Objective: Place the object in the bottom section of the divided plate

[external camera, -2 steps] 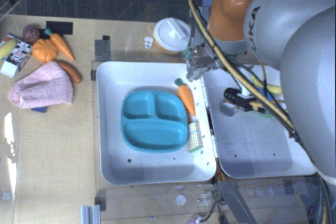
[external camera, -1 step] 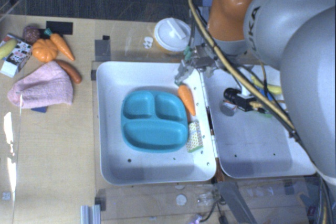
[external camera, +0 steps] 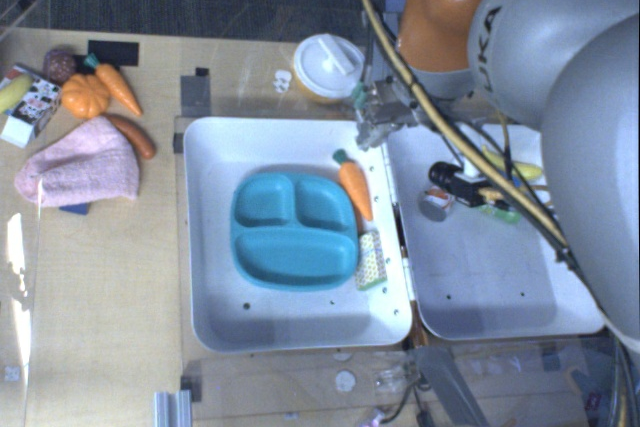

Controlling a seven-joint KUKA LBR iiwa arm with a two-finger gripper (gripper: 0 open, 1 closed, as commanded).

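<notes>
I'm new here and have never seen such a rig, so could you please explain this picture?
One camera, fixed above the bench, looks down at a slant. The big grey and orange shape at right is a robot arm; its gripper hangs near the back rim between two white bins. I cannot tell whether it holds anything. The left bin holds a blue divided plate, with a toy carrot at its right edge and a small dotted packet just below. The right bin holds a few small things I cannot name. Toy food and a pink cloth lie on the bench at left.
</notes>
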